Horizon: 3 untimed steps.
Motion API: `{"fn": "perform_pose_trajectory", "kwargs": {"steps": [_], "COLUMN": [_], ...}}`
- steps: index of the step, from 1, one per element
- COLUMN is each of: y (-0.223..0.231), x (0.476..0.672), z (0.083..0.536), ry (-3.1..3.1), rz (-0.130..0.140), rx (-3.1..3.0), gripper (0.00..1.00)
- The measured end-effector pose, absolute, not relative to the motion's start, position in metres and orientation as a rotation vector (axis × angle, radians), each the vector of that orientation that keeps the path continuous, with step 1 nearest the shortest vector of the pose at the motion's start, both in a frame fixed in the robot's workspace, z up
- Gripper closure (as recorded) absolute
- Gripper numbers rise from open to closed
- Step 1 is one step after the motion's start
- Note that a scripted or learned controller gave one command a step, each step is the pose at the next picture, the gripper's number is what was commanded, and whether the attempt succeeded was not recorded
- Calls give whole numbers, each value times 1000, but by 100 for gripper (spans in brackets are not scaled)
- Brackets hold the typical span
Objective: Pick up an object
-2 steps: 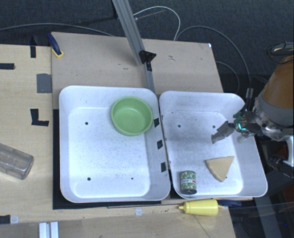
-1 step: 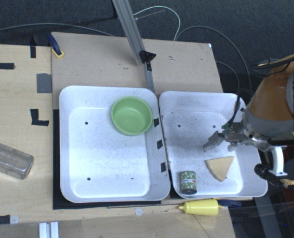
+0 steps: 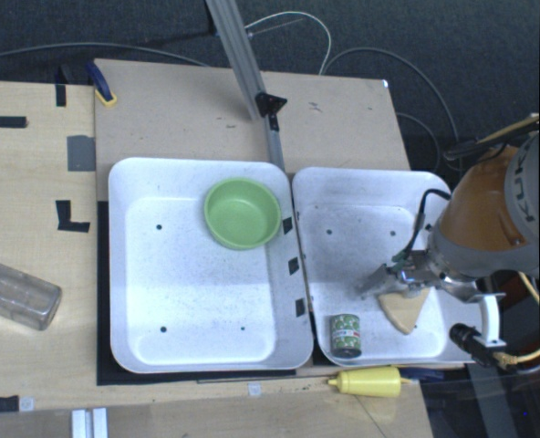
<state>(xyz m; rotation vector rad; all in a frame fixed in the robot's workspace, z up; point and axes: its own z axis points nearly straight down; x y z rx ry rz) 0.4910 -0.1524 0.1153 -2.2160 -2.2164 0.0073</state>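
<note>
A light green bowl [image 3: 243, 213] sits at the back right of the left bin [image 3: 133, 272]. In the right bin [image 3: 361, 194] a small green-labelled can [image 3: 346, 334] stands near the front edge. A tan wedge-shaped piece [image 3: 405, 312] lies to the can's right. My gripper [image 3: 399, 279] hangs low over the right bin, directly above the wedge's back edge, with a grey finger [image 3: 374, 283] pointing left. The arm's orange band [image 3: 484, 208] rises to the right.
A yellow bottle [image 3: 370, 383] lies on the bench in front of the right bin. A clear plastic cylinder [image 3: 15, 292] rests left of the left bin. A grey pole [image 3: 243, 48] slants in from the top, ending at the bins' shared back edge.
</note>
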Motion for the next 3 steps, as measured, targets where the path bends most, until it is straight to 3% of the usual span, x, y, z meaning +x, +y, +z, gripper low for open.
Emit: {"fn": "perform_pose_trajectory", "kwargs": {"steps": [1, 2, 3], "y": [-155, -152, -148], "x": [498, 493, 492], "z": [96, 100, 143], "ry": [-2242, -2227, -2224], "rz": [-14, -3, -2], "rx": [-2238, -2223, -2220], "gripper": [0, 100, 100]}}
